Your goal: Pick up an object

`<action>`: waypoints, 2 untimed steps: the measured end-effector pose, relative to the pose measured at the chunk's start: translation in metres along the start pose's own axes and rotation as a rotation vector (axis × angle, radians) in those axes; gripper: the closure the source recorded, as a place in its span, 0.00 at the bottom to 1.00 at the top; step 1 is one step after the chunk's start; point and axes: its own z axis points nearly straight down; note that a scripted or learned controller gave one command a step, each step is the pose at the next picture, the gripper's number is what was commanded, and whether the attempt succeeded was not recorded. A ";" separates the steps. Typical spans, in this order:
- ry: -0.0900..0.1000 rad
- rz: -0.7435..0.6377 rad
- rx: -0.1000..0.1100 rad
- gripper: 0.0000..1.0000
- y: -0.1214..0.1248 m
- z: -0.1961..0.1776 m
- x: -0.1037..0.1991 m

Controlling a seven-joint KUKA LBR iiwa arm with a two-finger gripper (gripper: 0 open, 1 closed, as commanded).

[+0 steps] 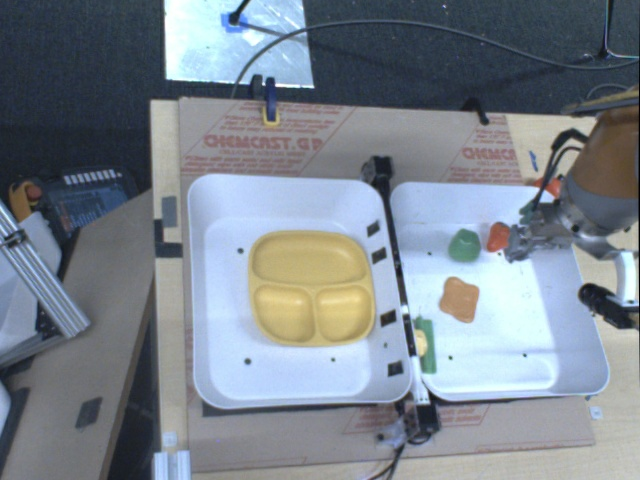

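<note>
Reaching into the right bin point(560, 378) from its upper right side, with the tool point(517, 242) low over the white floor and just beside a small red-orange piece point(497, 236), perhaps touching it. Judged as the approach step of the pick: nothing seen pinched, nothing lifted clear. Cannot tell from this slant whether the tool is spread or pressed together.

Other candidates lying in the same bin: a round green piece point(464, 245) just left of the red-orange one, a paler orange piece point(460, 299) nearer the middle, and a green and yellow item point(423, 346) against the left wall. Over in the left bin point(215, 298), only a yellow divided plate point(308, 286), well apart from the tool.

Next move, as a judgement: centre over the red-orange piece, settle down around it without nudging the green neighbour, close, then rise straight up. Risk of pushing the piece aside, given the smooth floor.

Readable writing: "CHEMCAST GP" in red on the brown sheet point(265, 140) covering the counter beyond the bins, repeated in part at the far right corner.
</note>
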 end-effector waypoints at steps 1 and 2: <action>0.000 0.000 0.002 1.00 0.000 -0.046 -0.008; 0.000 -0.007 0.000 1.00 0.008 -0.101 0.001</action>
